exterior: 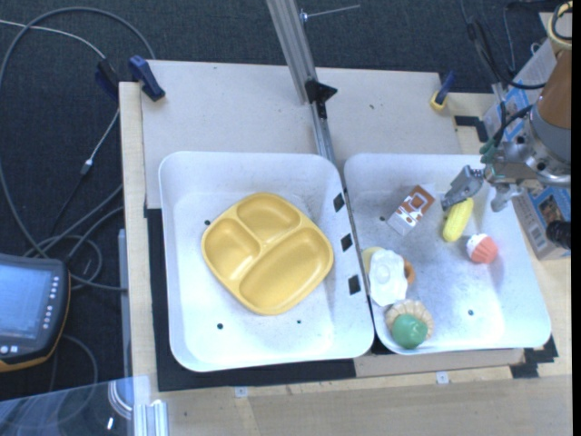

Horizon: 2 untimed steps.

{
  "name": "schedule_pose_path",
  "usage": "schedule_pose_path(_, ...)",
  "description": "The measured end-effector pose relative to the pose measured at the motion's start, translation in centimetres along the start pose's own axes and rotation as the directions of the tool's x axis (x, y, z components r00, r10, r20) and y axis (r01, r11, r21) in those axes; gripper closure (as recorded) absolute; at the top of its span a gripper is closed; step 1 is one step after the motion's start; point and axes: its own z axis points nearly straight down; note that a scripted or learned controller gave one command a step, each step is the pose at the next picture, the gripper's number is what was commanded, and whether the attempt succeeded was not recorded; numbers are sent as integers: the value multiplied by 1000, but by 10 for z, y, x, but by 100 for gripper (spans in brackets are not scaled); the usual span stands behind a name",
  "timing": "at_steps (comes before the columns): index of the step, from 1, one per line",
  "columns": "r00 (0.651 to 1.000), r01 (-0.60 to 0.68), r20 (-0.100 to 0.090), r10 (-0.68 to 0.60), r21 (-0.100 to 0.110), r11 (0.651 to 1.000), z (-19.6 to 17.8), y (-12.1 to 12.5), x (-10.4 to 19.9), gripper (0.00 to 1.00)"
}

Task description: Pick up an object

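Note:
My gripper (482,192) hangs over the back right part of the right bin (508,321). It is open, its two grey fingers spread apart with nothing between them. Just in front of its left finger lies a yellow banana-shaped toy (457,220). A small brown and white carton (411,209) sits to the left of that. An orange-pink round toy (481,248) lies in front of the gripper. Near the bin's left wall rest a white fried-egg toy (387,276) and, closer to the front, a green and tan round toy (408,327).
The left bin (186,334) holds a yellow divided plate (268,252). A metal post (295,25) rises from the back between the bins. Blue clamps (145,75) grip the bench's back corners. Cables and a tablet (27,307) lie on the floor at left.

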Motion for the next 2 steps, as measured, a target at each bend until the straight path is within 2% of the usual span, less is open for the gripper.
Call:
schedule_pose_path(1,1000,0,0,0,0,1000,0,0,0,0)
schedule_pose_path(2,1000,-1,-1,1,6,1000,63,-1,0,0)
